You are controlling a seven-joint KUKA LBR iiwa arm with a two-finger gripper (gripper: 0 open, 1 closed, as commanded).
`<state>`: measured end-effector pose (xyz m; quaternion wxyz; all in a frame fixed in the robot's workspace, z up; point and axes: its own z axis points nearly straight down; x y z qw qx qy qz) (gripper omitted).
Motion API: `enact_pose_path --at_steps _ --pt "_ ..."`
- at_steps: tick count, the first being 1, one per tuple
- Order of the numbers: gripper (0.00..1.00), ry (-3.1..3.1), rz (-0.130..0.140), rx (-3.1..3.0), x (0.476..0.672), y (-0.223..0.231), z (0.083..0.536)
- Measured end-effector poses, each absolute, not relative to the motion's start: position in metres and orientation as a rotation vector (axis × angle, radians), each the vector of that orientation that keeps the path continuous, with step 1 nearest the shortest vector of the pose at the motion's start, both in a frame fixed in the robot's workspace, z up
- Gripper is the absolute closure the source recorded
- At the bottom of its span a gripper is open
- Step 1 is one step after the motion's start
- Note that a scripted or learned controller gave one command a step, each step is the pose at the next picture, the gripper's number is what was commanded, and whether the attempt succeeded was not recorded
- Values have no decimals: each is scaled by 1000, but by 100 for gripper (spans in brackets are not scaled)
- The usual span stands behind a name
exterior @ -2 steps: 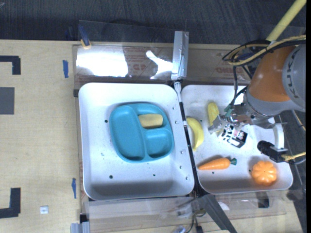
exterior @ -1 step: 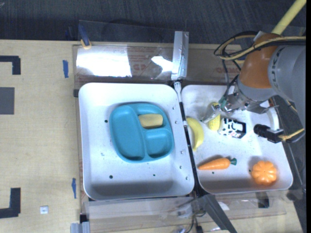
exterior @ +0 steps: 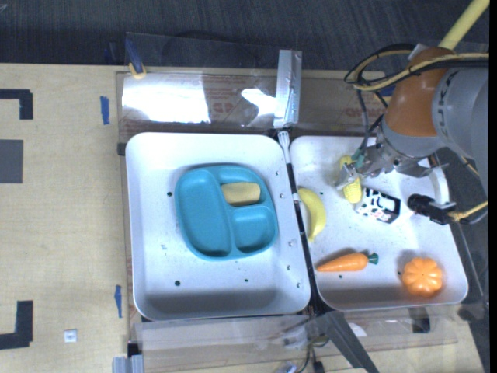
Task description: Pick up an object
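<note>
Two white bins point(exterior: 147, 231) sit on a pale wooden bench point(exterior: 54, 231).

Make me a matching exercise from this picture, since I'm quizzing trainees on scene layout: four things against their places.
Things:
1. blue tray
2. banana
3. carrot
4. pumpkin

Places:
A. right bin, near right corner
B. left bin, middle
C. right bin, against the left wall
D. right bin, near edge, between banana and pumpkin

Pairs: 1-B, 2-C, 3-D, 4-A
</note>
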<state>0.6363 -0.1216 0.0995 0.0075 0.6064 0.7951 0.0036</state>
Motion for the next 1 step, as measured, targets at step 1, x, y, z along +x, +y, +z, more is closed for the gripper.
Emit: enact_pose_path --at_steps 1 --pt "100 2397 15 2024 624 31 189"
